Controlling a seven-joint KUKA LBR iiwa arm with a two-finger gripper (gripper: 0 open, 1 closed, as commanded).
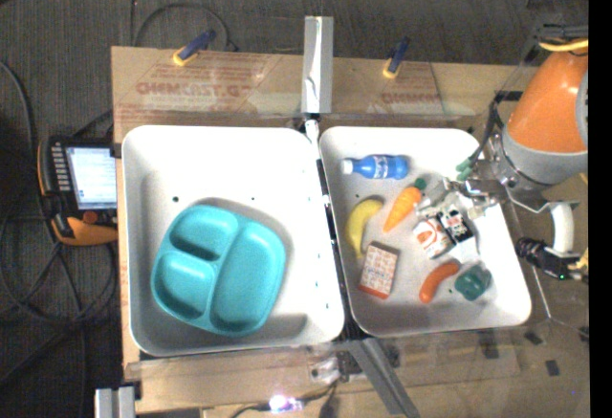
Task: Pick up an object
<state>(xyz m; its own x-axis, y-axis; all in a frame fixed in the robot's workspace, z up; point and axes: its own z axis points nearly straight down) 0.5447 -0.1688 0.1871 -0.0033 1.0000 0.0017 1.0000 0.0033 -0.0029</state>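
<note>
At the frame's lower right, the right bin holds a red sausage-shaped toy, a teal toy and a patterned card; farther up lie a banana, carrot and blue bottle. The gripper hovers over a white-orange toy; its grip cannot be made out. A teal divided tray fills the left bin.

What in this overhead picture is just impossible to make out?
- The gripper, camera view: too small and cluttered to tell whether it grips anything.
- White-and-orange item under it: markings blurred.
- Arm: cut off at the right.
- Small box: label unreadable.
</note>
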